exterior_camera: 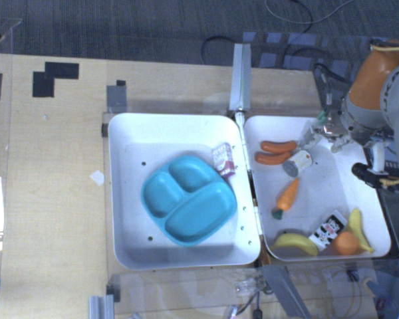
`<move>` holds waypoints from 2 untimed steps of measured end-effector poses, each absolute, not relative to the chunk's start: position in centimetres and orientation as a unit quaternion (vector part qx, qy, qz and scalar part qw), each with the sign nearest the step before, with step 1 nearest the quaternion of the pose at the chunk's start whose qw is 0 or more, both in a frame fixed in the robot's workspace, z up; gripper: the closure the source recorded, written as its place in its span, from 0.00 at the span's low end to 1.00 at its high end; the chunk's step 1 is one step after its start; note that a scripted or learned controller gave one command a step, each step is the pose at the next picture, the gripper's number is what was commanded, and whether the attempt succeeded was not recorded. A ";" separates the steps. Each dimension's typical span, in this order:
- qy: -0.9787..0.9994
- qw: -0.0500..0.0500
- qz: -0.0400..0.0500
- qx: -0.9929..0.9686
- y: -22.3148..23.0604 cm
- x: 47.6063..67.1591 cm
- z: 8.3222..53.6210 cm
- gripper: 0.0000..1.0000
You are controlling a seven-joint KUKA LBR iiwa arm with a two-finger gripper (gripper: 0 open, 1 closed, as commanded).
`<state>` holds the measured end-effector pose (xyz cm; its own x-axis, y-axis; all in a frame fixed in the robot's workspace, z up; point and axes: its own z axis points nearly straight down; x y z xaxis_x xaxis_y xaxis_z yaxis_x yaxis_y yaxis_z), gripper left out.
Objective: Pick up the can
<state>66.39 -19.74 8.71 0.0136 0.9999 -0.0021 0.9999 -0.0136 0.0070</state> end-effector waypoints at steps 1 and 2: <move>0.704 0.007 0.003 0.710 -19.6 66.7 10.1 1.00; 0.705 0.007 0.003 0.709 -19.6 66.7 10.1 0.00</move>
